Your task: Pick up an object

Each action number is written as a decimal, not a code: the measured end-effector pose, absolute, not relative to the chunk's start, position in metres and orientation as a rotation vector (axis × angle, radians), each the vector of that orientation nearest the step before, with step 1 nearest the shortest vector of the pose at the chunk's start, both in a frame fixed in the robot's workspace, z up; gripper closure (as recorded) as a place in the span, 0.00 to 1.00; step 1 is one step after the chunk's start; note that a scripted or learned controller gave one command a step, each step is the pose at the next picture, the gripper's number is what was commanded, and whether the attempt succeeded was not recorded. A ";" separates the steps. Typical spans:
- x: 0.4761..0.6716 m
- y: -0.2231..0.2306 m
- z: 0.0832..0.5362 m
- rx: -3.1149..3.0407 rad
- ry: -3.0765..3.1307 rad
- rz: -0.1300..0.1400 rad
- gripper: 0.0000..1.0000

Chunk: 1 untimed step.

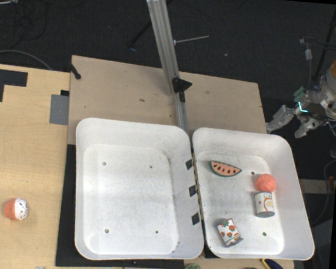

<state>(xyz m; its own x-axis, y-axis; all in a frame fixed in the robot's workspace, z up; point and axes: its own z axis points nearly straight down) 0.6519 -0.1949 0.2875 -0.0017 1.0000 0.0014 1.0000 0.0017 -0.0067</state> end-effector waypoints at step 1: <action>0.653 -0.195 0.290 -2.215 -2.225 0.003 0.00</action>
